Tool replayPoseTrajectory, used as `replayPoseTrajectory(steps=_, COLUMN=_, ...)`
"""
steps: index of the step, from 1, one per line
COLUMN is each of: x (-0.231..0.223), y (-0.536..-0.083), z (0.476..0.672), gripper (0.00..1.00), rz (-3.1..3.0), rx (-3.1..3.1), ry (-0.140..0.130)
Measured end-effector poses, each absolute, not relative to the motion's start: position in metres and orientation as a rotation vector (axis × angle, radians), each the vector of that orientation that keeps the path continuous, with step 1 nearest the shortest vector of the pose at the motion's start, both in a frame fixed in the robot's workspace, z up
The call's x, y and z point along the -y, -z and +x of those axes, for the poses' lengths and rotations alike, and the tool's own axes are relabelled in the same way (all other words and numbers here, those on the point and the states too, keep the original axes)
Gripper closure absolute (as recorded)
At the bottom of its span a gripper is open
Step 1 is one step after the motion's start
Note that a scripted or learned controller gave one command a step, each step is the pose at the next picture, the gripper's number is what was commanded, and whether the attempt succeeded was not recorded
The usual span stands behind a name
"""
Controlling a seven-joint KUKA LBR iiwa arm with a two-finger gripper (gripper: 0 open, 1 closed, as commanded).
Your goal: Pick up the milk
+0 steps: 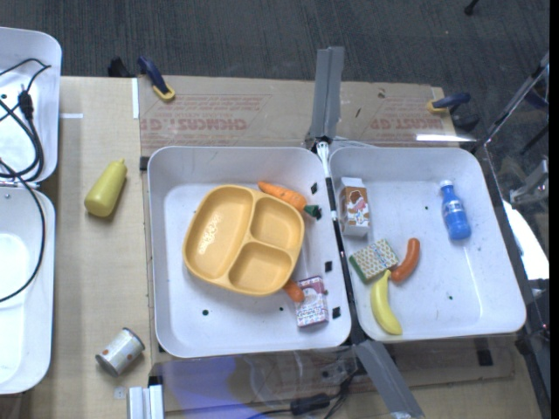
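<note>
Milk here looks to be the small carton (354, 209) standing in the right bin (489, 317), close to its left wall and near the far end. A second small carton (312, 302) lies in the left bin (170, 321), just beside the yellow divided plate (244, 239); its print is too small to read, so which of the two is the milk is a judgement, not a certainty.

Around the first carton sit a checkered packet (375, 259), a sausage (406, 261) and a banana (384, 304), all a little nearer the camera; a blue bottle (454, 210) lies well apart toward the right wall. A carrot (284, 195) rests at the plate's far rim.

Nothing of the task appears done: the carton rests on the bin floor, untouched. As for the claw, I cannot tell its state. The approach, the grasp and the lift are all left to do.
</note>
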State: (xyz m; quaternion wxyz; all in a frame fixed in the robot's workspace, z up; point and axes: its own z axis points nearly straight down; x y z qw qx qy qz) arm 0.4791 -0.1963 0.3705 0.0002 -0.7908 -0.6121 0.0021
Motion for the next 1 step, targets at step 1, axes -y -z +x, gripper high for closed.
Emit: replayPoseTrajectory(steps=1, x=0.2167, y=-0.2938, z=0.52, gripper=0.0, rz=-2.432, rx=1.985, ry=-0.007)
